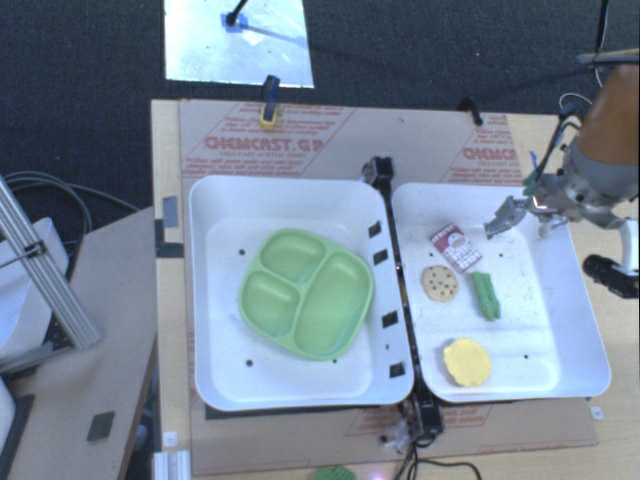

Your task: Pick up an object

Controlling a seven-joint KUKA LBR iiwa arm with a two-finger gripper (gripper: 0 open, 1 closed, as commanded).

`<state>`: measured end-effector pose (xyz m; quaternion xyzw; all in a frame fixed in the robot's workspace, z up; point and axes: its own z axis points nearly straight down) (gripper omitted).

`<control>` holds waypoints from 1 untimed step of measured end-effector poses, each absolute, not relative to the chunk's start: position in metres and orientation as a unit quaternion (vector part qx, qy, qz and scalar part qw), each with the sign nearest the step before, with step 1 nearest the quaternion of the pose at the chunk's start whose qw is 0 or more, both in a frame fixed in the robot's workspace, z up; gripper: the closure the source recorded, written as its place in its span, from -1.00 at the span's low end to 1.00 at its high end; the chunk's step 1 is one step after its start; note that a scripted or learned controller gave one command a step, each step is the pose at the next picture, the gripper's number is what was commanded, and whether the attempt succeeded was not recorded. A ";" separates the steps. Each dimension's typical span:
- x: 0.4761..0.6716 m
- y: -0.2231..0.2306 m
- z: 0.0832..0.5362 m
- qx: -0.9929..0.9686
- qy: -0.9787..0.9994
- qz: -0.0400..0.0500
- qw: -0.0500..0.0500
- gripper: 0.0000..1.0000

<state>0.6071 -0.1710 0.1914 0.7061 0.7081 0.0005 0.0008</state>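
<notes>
The right bin [580,308] holds a small red and white carton [455,247], a round cookie [438,283], a green pickle-like piece [485,295] and a yellow disc [467,362]. My gripper [526,221] hangs above the bin's far right part, to the right of the carton and clear of it. It is open, one fingertip [498,224] pointing toward the carton, with nothing between the fingers.
A green divided plate [305,293] lies in the left bin [215,218]. A black divider with clips [392,278] runs between the bins. A yellow-handled clamp [269,108] sits on the board behind the bins. A grey ramp [90,298] stands at the left.
</notes>
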 end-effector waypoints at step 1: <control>0.554 -0.165 0.079 0.707 0.707 -0.001 -0.002 -1.00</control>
